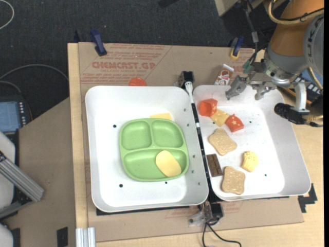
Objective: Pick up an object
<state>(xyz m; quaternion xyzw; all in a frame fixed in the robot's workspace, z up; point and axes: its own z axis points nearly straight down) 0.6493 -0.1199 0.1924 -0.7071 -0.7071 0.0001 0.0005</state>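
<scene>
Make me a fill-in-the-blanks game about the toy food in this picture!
1. The green plate sits in the ______ bin.
2. The yellow oval food lies on the ______.
3. Two toast slices, one and another, lie in the ______ bin.
4. The gripper hovers above the ______ bin's far edge.

Missing words: left; plate; right; right

Cardboard sheet (pixel 154 60) under the bins: red printed lettering along its far edge, main line reading "CHEMCAST G.P"; smaller red lines above and below it, too small to read. Small red-and-white carton (pixel 223 76) beside the right bin: printing illegible.
</scene>
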